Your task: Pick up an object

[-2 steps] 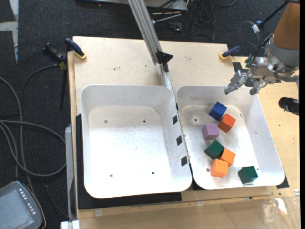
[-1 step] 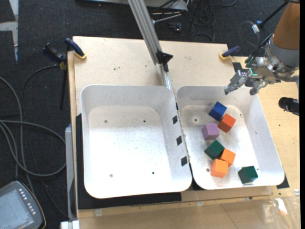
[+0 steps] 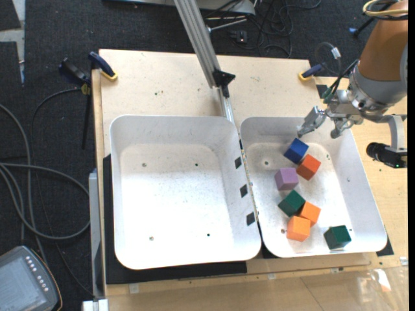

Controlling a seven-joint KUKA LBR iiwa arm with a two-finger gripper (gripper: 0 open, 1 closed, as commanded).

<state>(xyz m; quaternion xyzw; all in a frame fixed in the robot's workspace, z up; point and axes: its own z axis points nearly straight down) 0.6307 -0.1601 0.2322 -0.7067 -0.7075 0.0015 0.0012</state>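
1. In the right bin [image 3: 363, 193], seven small blocks, all clustered toward its middle and near edge: blue block [image 3: 296, 150] farthest back, an orange block [image 3: 309, 166] touching its near-right side, a purple block [image 3: 286, 179] just beside those, a dark green block [image 3: 292, 203] in the centre, two more orange blocks [image 3: 304, 221] pressed together in front of it, and another green block [image 3: 337, 236] apart near the front rim.
2. Left bin [image 3: 130, 173] beside it, sharing the middle wall.
3. Gripper [image 3: 324, 124] hanging over the back of the right bin, above and slightly behind the blue block, fingers [image 3: 310, 122] spread apart with nothing between them and, as far as the slanted view allows, touching nothing.
4. Likely handling, judged by look only: rigid, light cubes, probably foam or painted wood, with flat matte faces giving decent grip; no sign of fragility; apt to slide or tip on the smooth bin floor if nudged from one side.
5. Best hold, by judgement: two opposite flat faces, squarely, near mid-height. Blue block nearest the fingers but tilted and crowded by the orange one, so one face possibly blocked; the lone green block at the front offering free sides all round.
6. Spread of the fingers seemingly wider than one block, enough to straddle it once lowered.
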